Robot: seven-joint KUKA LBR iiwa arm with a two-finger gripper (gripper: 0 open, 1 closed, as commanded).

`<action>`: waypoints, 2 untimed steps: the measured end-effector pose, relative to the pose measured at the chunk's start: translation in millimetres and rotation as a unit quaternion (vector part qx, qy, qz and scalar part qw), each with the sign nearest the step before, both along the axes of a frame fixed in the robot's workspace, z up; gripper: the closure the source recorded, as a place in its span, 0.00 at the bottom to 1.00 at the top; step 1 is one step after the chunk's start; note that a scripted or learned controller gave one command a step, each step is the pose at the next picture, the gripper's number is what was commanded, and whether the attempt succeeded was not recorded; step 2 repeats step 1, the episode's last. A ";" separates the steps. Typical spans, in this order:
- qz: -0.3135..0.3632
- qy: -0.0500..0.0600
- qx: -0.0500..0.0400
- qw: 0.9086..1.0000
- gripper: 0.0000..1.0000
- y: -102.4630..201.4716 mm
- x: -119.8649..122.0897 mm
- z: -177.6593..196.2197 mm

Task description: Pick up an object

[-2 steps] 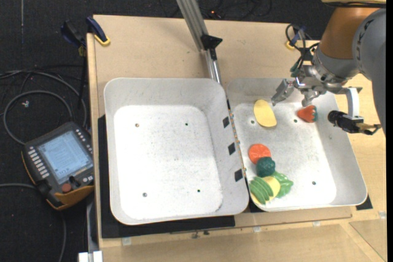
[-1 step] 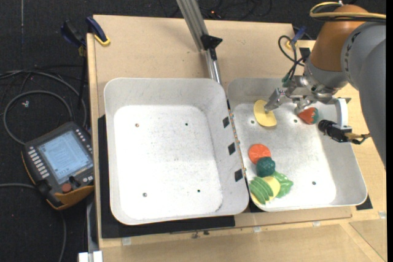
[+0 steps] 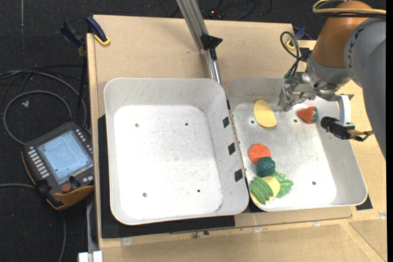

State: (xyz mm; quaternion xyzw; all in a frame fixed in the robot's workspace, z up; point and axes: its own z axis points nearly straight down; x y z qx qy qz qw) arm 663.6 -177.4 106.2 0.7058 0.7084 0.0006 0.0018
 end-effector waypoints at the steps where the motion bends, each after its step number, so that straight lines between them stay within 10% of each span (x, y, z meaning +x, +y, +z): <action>1: 0.000 -0.002 0.000 1.000 1.00 -6.5 8.6 50.2; 2: 0.000 -0.002 0.000 1.000 1.00 -6.5 8.6 50.2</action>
